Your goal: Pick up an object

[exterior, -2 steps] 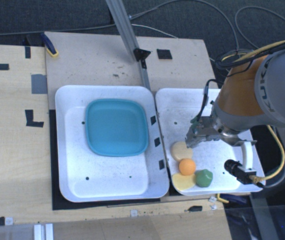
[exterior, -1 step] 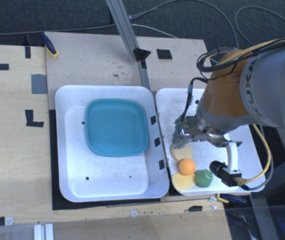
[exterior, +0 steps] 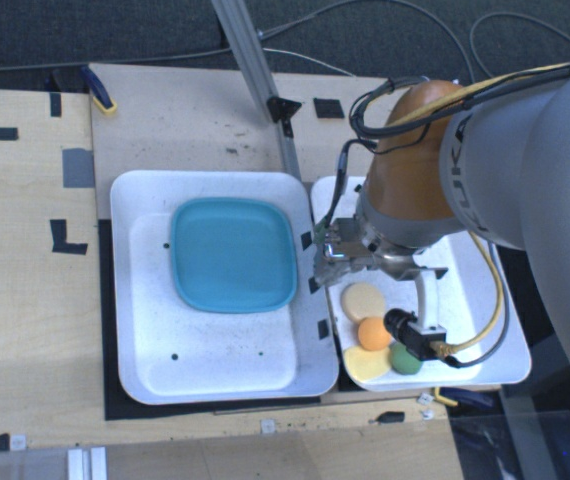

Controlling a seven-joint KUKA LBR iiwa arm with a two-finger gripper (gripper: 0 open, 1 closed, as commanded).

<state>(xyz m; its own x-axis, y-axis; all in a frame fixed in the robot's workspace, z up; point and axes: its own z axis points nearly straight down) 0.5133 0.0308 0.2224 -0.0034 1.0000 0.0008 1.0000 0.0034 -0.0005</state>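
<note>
Orange ball [exterior: 372,334] sits at the right bin's [exterior: 510,365] near end, touching a beige disc [exterior: 362,300], a yellow piece [exterior: 365,367] and a green ball [exterior: 404,360]. The arm [exterior: 415,178] hangs over that bin; I cannot tell how the jaws stand.

My grey arm [exterior: 525,158] reaches in from the right of the view and bends steeply down, so the orange band [exterior: 410,168] above my wrist [exterior: 395,238] faces the camera. My gripper [exterior: 345,253] hangs low under the wrist, pointing downward, largely hidden beneath it, with some metal showing at its left.
</note>
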